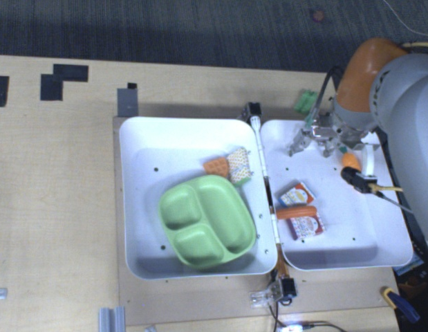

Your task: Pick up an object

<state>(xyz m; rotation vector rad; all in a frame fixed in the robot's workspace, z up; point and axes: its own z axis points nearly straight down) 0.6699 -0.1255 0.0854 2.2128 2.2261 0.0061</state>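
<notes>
Near the right bin's (379, 251) left wall lie a small packet (296, 195) and a red-orange sausage-like piece (296, 212), well apart from the gripper (314, 142), whose fingers are spread, grasping nothing; left bin (141, 185) holds a green tray (207, 220)

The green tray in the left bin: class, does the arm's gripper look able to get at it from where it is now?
Probably yes. The green tray lies open on top in the left bin, nothing over it; only small packets touch its far edge. The gripper hangs over the right bin and would have to cross the middle rims.
</notes>
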